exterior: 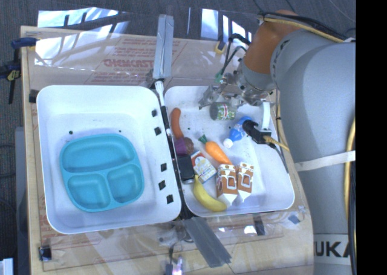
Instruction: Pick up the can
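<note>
Two white bins side by side on tabletop (91,56). Left bin (48,122): one blue divided tray (101,171). Right bin (275,186): one can (224,111) near far edge, under pincer (228,95), grip state unclear; one banana (207,197), one carrot (215,151), two cartons (235,183), one bottle (237,133).
</note>
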You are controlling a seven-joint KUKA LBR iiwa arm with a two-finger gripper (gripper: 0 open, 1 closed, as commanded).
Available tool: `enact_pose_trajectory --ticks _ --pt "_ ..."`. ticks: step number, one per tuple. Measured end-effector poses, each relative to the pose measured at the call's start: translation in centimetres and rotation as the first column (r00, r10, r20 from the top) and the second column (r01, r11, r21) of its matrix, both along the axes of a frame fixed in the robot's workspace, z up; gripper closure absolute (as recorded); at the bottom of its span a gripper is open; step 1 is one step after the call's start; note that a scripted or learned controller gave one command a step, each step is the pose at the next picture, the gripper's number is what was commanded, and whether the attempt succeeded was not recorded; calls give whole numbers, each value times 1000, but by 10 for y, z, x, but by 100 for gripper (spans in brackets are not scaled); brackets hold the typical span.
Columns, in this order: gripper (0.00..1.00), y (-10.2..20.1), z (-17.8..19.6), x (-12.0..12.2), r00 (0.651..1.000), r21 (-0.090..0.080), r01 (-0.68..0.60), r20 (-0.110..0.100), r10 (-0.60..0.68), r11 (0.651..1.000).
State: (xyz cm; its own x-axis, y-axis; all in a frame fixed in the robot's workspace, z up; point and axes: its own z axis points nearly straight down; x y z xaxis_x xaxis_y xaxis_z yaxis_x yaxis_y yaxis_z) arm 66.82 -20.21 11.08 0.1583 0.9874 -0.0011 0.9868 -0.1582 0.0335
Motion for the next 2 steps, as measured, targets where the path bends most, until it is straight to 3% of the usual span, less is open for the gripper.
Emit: enact_pose_trajectory --ticks 1,2 --pt "0 -1 0 -1 998 2 68 0 -68 998" --pt "100 -2 15 1 998 -4 64 7 -64 998"
